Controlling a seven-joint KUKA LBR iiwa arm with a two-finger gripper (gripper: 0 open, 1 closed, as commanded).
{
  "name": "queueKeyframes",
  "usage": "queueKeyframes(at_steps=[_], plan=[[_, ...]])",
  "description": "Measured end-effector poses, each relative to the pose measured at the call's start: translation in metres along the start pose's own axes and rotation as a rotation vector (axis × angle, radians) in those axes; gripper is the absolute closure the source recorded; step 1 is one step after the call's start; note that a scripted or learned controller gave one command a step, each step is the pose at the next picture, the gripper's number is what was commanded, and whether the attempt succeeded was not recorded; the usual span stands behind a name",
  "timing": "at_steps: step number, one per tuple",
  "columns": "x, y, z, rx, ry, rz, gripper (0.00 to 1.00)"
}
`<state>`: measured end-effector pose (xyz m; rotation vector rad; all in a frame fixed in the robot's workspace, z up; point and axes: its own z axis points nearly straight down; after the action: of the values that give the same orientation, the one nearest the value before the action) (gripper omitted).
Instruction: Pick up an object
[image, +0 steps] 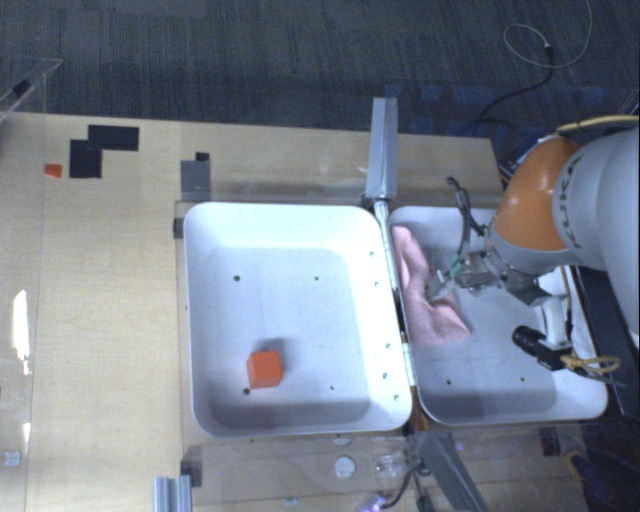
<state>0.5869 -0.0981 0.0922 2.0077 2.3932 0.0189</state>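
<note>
The arm reaches in from three o'clock, its hand (443, 285) low on the one pink cloth (425, 295) in the right bin (520, 400), grip unclear from here; one orange block (265, 369) lies in the left bin (290, 230) at seven o'clock.

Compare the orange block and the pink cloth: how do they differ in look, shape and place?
The orange block is small, boxy and bright; the pink cloth is larger, pale, limp and stretched out. The block lies alone in the left bin; the cloth lies in the right bin, against the dividing wall, with the gripper at it. Both rest on white bin floors.
</note>
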Motion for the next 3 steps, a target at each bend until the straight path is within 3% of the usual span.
queueKeyframes(at_steps=[1,2,3], plan=[[0.021,-0.017,-0.095,0.011,0.004,-0.156,0.00],[0.002,-0.035,-0.008,0.005,0.002,-0.073,0.00],[-0.023,0.059,0.002,0.005,0.001,0.057,0.00]])
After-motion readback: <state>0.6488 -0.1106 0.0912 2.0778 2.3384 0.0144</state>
